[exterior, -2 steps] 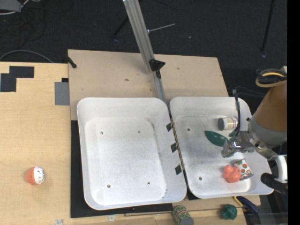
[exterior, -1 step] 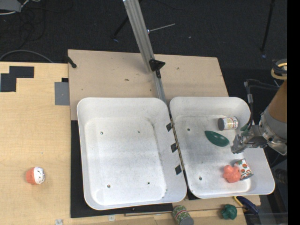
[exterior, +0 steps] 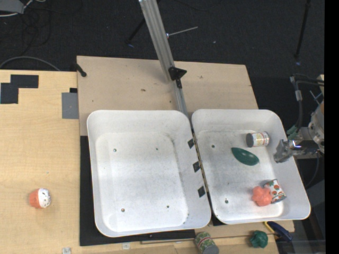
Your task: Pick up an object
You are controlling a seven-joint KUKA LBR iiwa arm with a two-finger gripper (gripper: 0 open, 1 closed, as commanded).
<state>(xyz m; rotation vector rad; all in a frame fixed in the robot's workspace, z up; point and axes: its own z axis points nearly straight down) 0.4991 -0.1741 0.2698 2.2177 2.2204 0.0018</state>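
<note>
The right bin [exterior: 222, 121] holds a small jar [exterior: 258, 139] lying on its side, a dark green leaf-shaped piece [exterior: 244, 156], an orange-red lump [exterior: 260, 196] and a small patterned box [exterior: 275, 191] touching it. My gripper [exterior: 282, 152] hangs at the right rim of that bin, to the right of the green piece and below the jar. Nothing shows between its fingers.
The left bin [exterior: 139, 172] sits beside the right one. A red and white ball [exterior: 39, 198] lies on the wooden bench at left. A small can [exterior: 204, 242] and a green object [exterior: 259, 239] rest near the front edge. A metal rail [exterior: 161, 41] slants up behind the bins.
</note>
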